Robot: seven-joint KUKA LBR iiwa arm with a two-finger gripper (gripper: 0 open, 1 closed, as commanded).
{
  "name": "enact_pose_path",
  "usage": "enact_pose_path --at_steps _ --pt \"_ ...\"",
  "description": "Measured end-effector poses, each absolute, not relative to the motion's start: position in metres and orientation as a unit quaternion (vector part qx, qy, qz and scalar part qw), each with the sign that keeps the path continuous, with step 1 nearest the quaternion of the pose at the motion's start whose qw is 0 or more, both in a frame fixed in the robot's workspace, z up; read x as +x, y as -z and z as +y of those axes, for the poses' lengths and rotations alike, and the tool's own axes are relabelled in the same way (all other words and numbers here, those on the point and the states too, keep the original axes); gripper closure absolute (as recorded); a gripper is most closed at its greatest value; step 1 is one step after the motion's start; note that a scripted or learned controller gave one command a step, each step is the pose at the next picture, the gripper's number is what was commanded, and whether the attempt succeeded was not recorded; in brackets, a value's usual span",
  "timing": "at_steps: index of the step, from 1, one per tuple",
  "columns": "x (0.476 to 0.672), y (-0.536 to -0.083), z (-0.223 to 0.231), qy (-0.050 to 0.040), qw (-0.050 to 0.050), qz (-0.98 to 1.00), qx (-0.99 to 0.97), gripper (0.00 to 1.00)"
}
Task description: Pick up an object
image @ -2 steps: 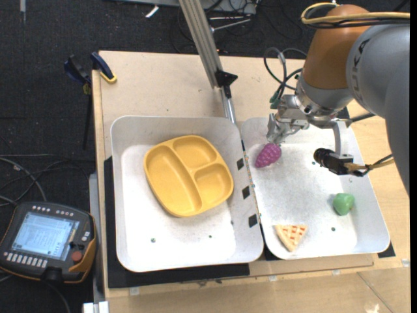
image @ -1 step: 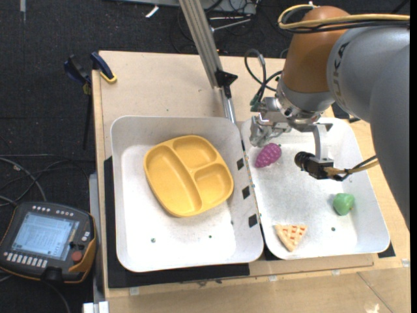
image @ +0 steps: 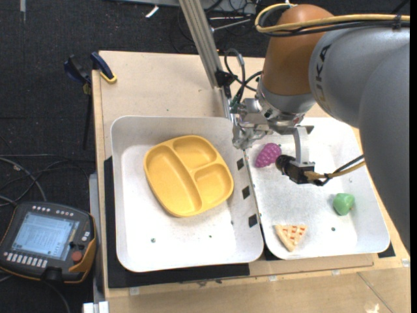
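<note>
My gripper [image: 246, 134] hangs over the left edge of the right bin [image: 365, 240], close to the wall between the two bins. A purple grape bunch [image: 267, 155] lies just to its right, touching it or nearly so. Farther right in the same bin rests a small green toy [image: 343, 203]. A pizza slice toy [image: 290, 235] lies near that bin's front edge. In the left bin [image: 130, 240] sits a yellow divided plate [image: 189, 175]. The arm's bulk hides the back of the right bin.
A black connector with a yellow cable [image: 296, 170] hangs off the wrist over the right bin. A slanted metal rail [image: 202, 38] stands behind the bins. A teach pendant [image: 42, 240] lies at the lower left, off the bench.
</note>
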State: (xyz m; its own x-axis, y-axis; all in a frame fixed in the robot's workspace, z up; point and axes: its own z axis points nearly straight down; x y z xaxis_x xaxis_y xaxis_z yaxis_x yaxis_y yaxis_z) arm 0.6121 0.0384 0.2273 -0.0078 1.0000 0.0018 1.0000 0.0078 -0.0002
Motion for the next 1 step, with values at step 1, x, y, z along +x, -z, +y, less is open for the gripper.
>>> enact_pose_path --at_steps 1 --pt "0.5983 -0.2197 0.087 -0.0004 0.001 -0.71 -0.704 1.0"
